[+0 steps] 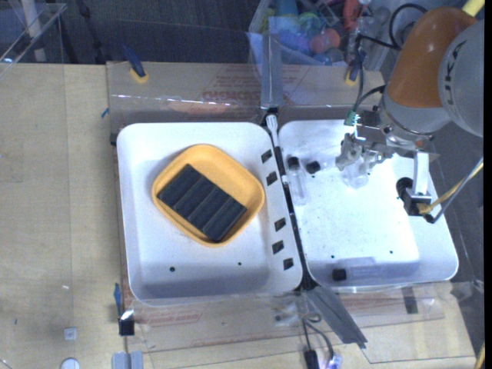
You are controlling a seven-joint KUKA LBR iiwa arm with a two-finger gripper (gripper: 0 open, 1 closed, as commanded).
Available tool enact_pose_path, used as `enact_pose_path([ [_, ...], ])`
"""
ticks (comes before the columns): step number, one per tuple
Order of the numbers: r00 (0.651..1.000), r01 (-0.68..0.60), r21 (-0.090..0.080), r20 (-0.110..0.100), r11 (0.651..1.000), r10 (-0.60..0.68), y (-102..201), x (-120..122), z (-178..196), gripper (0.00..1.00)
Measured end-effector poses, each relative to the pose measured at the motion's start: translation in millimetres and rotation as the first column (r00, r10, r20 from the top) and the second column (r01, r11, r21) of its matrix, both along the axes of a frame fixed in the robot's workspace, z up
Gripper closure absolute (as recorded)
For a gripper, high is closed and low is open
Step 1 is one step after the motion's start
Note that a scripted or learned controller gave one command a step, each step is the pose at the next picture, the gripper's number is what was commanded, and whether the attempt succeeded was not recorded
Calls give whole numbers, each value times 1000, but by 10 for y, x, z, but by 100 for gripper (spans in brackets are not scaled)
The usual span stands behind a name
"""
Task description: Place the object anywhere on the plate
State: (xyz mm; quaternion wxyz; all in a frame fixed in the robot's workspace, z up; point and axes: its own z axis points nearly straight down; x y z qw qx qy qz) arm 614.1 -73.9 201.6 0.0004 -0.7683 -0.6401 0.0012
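Plate (207, 193) in left bin (146, 271)

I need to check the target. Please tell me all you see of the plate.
The plate is yellow, squarish with rounded corners and a raised rim, plastic by its look. A dark ribbed slab lies flat on it, turned at a slant. The plate rests in the left bin, near its middle, apart from the walls.
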Motion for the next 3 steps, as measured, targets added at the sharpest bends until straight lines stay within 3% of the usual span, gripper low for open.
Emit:
enact_pose_path([
  [1,990,-138,0,3,990,138,550,317,158,100],
  [2,925,-379,3,-1,925,379,600,283,-173,100],
  [3,850,-527,3,0,850,527,850,73,-171,100],
])
